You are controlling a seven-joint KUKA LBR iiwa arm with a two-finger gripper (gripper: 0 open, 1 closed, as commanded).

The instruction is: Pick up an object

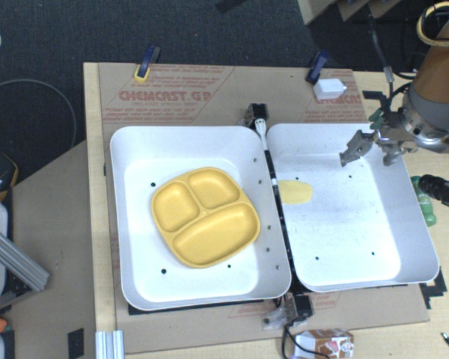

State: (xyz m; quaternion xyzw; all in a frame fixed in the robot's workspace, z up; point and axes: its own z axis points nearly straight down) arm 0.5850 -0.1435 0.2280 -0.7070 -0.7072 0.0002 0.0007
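Gripper [370, 149] over the far right corner of the right bin [359, 260], fingers spread apart, nothing between them. Hanging above the bin floor near its far wall, grey arm [434, 111] reaching in over the right rim. Small pale yellow object [294, 192] lying flat on the floor of the right bin, just beside its left wall, about midway along that edge, well apart from the gripper. Yellow divided plate [204, 215] resting in the middle of the left bin [135, 163], three compartments facing up, turned at a slant to the bin walls. Both bins side by side on a cardboard sheet [209, 88], inner rims touching.
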